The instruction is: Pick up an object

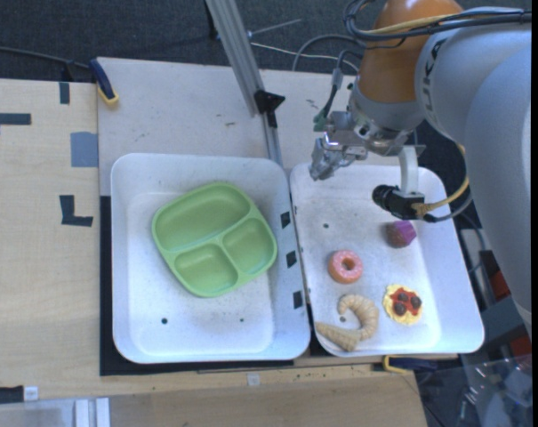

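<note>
In the camera view, the gripper (pixel 324 166) is seen above the far left corner of the right bin (pixel 455 327), nothing visibly held; whether it is open cannot be told. A pink doughnut (pixel 345 266), purple piece (pixel 400 233), croissant (pixel 356 319) and tart (pixel 404 303) lie in that bin, and a green divided plate (pixel 214 237) in the left bin (pixel 135 327). No legible writing is made out.

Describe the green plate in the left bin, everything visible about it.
The green plate is pale green and looks like plastic, roughly square with rounded corners and split into three compartments, one large and two smaller. It lies flat and face up on the floor of the left bin, turned at a slant to the walls, nothing in it.
</note>
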